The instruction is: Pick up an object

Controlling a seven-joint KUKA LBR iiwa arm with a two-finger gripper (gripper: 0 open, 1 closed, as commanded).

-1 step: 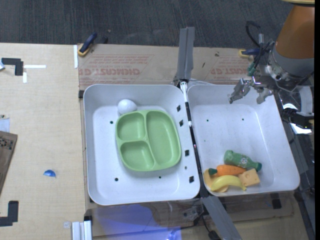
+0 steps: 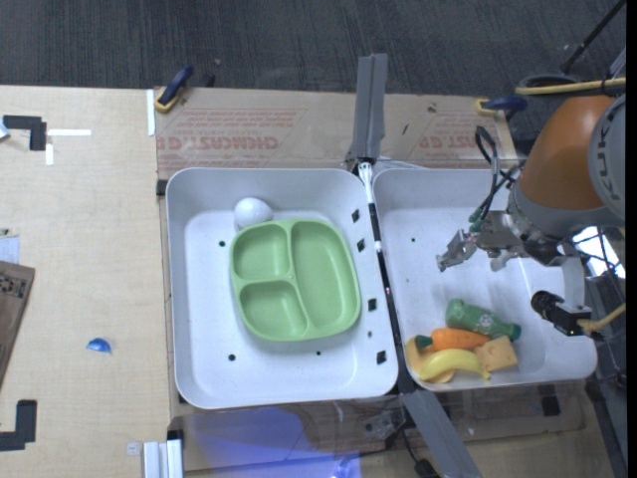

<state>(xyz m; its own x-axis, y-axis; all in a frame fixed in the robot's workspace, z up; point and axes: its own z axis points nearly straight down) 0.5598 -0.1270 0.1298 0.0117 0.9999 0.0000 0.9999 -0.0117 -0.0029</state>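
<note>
My gripper (image 2: 455,254) hangs over the middle of the right bin (image 2: 418,217), its fingers open with nothing between them. Below it, at the bin's front, lies a small pile: a green bottle (image 2: 480,319), an orange carrot (image 2: 458,340), a yellow banana (image 2: 448,364) and a tan block (image 2: 500,356). The gripper is above and a little left of the bottle, apart from the pile. In the left bin (image 2: 199,297) a green divided plate (image 2: 295,279) lies flat, with a white ball (image 2: 252,210) at its back left corner.
A grey divider bar (image 2: 370,108) rises between the bins at the back. The arm's orange band (image 2: 567,157) and cables crowd the right bin's right side. A brown cardboard sheet (image 2: 259,127) lies behind the bins. A small blue object (image 2: 98,346) sits on the wooden bench at left.
</note>
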